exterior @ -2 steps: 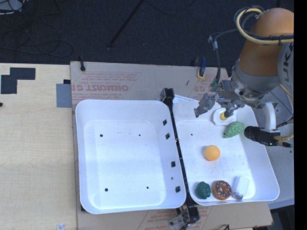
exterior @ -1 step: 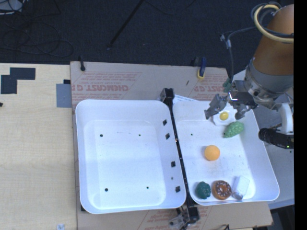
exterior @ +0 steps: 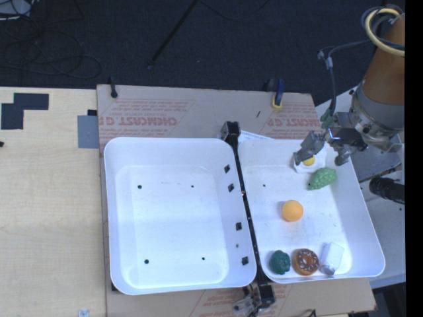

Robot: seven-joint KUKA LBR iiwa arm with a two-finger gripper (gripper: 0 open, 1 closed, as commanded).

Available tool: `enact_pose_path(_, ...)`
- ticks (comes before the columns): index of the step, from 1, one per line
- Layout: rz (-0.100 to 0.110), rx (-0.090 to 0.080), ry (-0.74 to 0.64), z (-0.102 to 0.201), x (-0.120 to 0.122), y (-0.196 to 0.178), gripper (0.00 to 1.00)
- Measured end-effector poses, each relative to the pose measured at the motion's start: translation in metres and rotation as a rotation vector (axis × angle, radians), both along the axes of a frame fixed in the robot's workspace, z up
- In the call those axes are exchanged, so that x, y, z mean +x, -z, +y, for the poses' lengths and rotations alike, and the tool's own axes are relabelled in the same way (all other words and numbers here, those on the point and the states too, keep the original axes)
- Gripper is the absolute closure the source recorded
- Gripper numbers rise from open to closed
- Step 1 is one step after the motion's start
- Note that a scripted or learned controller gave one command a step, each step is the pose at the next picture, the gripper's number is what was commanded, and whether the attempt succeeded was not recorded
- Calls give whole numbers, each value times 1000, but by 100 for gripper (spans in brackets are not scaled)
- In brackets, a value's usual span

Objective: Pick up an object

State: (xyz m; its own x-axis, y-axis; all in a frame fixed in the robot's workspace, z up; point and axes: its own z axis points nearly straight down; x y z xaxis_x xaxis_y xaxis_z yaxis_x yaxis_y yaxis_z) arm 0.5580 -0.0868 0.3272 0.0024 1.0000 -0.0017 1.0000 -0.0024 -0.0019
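The end effector [exterior: 325,152] hangs over the far end of the right bin [exterior: 370,240], fingers spread and nothing between them, so as I read it the pick is not yet made and everything is left to do. Right below it sits a small white and yellow piece [exterior: 306,164], just beside the nearer finger, and a green leafy lump [exterior: 322,178] lies close by, a touch nearer to us. Either looks like the target; I can't say which. An orange ball [exterior: 292,211] sits alone mid-bin with open floor all round it, the easiest reach to my eye. Down at the near end a dark green object [exterior: 280,262], a brown doughnut [exterior: 305,261] and a white block [exterior: 332,256] crowd together against the near wall, so little room for fingers there. The left bin [exterior: 112,197] offers plenty of free floor. The white and yellow piece is close to the far wall, so a descent there risks a clip on the rim. The divider between bins stands well apart from the arm.
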Motion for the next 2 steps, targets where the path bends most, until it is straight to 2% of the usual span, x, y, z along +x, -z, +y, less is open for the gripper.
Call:
enact_pose_path(1, 4, 1, 0, -22, -23, 14, 0)
enact_pose_path(2, 13, 5, -1, -6, -82, 98, 0)
